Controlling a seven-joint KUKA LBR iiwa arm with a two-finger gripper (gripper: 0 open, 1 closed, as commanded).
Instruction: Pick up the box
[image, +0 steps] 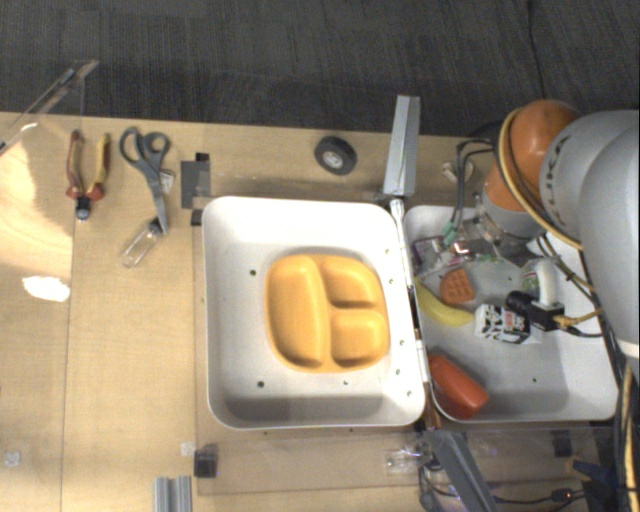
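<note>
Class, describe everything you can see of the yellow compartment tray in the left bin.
The yellow plastic compartment tray looks glossy and moulded, with rounded corners. It has three hollows: one long hollow on its left and two smaller ones stacked on its right. It lies flat in the middle of the left white bin, with nothing else touching it.

The arm (590, 190) covers the upper part of the right bin (560, 400) and runs off the right edge — its gripper is buried among cables. The small printed item (497, 322) is too small to identify.
</note>
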